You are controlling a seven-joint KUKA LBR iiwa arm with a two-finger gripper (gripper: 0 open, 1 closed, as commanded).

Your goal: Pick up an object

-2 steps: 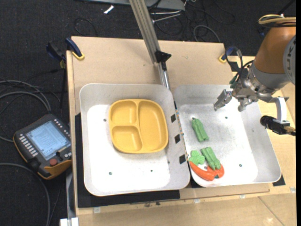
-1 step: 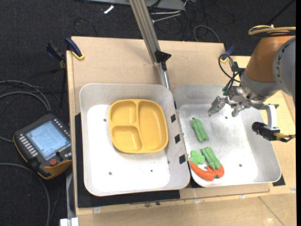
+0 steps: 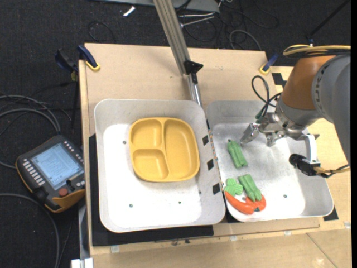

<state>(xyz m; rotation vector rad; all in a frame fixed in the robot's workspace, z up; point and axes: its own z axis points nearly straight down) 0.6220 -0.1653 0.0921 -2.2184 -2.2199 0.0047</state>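
Observation:
A green pod-shaped toy (image 3: 237,153) lies in the right bin (image 3: 290,166), left of its middle. At that bin's front left corner sits a cluster of green and orange-red toy vegetables (image 3: 246,194). My gripper (image 3: 260,135) hangs over the right bin's back part, just right of and above the green pod, apart from it. Its two fingers are spread, one finger (image 3: 247,134) pointing left and the other finger (image 3: 271,139) to the right, with nothing between them.
A yellow three-compartment plate (image 3: 164,149) lies in the left bin (image 3: 111,166). A slanted metal pole (image 3: 174,29) rises at the back between the bins. A teach pendant (image 3: 50,169) sits off the bench at the left.

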